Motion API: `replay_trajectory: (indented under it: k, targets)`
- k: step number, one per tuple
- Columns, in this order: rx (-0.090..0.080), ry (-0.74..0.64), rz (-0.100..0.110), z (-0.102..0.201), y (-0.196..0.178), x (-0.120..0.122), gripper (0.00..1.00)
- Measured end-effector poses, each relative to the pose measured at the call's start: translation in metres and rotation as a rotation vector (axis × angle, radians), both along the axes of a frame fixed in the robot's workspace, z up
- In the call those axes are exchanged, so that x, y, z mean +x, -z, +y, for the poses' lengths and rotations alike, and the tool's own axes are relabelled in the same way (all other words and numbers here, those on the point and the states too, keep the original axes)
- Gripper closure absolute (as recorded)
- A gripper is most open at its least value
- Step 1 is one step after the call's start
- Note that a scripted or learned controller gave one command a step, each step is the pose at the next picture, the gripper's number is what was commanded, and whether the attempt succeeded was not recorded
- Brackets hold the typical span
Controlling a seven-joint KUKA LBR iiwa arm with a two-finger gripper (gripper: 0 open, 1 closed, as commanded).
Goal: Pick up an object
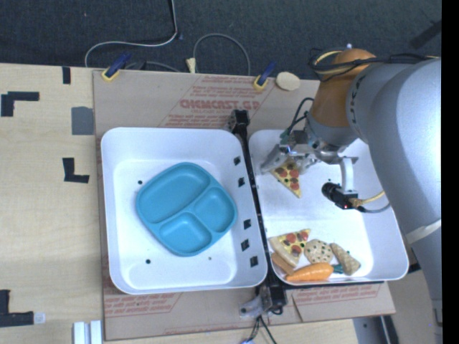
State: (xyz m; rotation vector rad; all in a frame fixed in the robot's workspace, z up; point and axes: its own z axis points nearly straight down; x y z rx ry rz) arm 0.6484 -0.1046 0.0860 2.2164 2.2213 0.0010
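Gripping pizza slice [290, 178] | gripper [288, 158] seemingly clenched on its crust end, contact blurred | slice is seen in right bin [373, 224], upper left | straight, slow lift is advised

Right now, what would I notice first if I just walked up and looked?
Probably the blue divided plate, bright in the left bin. Next, the big grey arm reaching in from the right, its tool at a pizza slice in the right bin, with toy food heaped near the front corner.
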Motion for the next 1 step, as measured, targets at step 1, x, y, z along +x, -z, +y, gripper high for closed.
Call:
replay_trajectory:
  k: [1]
  targets:
    - [0.001,0.0,0.004,-0.0002,-0.0101,-0.0006,1.0]
